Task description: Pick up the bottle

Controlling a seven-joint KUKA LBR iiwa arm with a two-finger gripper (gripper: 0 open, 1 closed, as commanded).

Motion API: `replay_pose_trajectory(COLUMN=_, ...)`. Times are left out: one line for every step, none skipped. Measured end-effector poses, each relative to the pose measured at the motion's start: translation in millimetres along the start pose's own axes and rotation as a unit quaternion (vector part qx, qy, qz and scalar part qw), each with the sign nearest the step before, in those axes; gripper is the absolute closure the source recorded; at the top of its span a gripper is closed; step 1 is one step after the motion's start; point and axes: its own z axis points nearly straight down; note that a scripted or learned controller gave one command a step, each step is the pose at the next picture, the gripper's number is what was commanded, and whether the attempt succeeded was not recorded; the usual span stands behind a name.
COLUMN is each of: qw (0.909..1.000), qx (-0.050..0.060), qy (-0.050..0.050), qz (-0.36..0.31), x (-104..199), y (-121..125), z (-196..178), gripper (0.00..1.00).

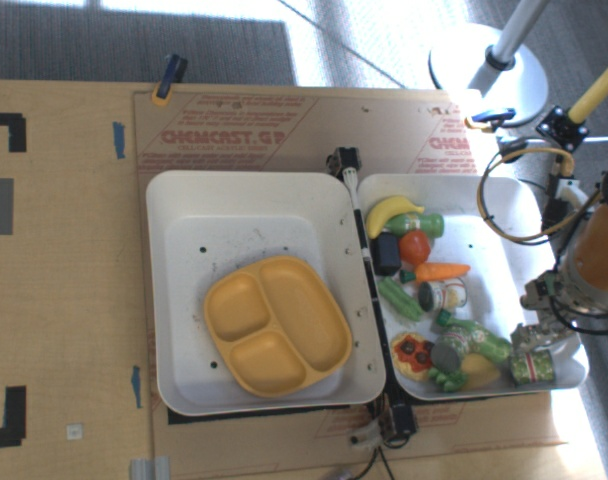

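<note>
I have not picked up the bottle point(446, 295) yet: it lies on its side, small and clear, mid-way down the right bin point(504, 223), just below the carrot point(442, 271) and beside the green pod point(399, 298). My tool point(537, 335) hangs at the bin's lower right edge over a green can point(533, 367); whether it is released or clenched I cannot tell. Toys crowd the bottle closely, perhaps touching, so the open room is above.
</note>
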Motion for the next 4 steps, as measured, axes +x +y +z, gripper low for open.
replay_pose_trajectory(qw=0.9764, qx=-0.012, qy=-0.001, qz=-0.216, x=1, y=-45, z=3, gripper=1.00)
replay_pose_trajectory(qw=0.9484, qx=-0.002, qy=0.001, qz=-0.317, x=-5, y=1, z=0, gripper=1.00)
replay_pose_trajectory(qw=0.8673, qx=-0.004, qy=-0.001, qz=-0.498, x=-19, y=3, z=1, gripper=1.00)
replay_pose_trajectory(qw=0.8397, qx=-0.006, qy=-0.006, qz=-0.543, x=-10, y=-5, z=1, gripper=1.00)
